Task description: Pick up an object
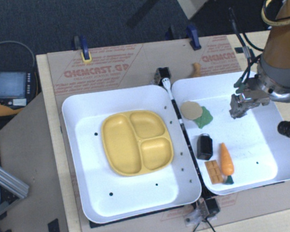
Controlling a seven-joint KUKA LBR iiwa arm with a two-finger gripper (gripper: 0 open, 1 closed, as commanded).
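In the right bin point(255, 140) lie a tan round cookie point(191, 110) on a green leaf-shaped piece point(204, 116), a black block point(205, 146), an orange carrot point(225, 159) and a small orange cracker point(214, 171). My gripper point(238, 106) hovers over the upper right part of this bin, to the right of the cookie and apart from every object. Nothing shows between its tips.
The left bin point(87, 163) holds a yellow divided plate point(137, 141). The arm's orange band point(285, 50) and grey wrist reach in over the right bin's far right corner. Clamps sit on the board's back edge, and a controller box lies off the bench at left.
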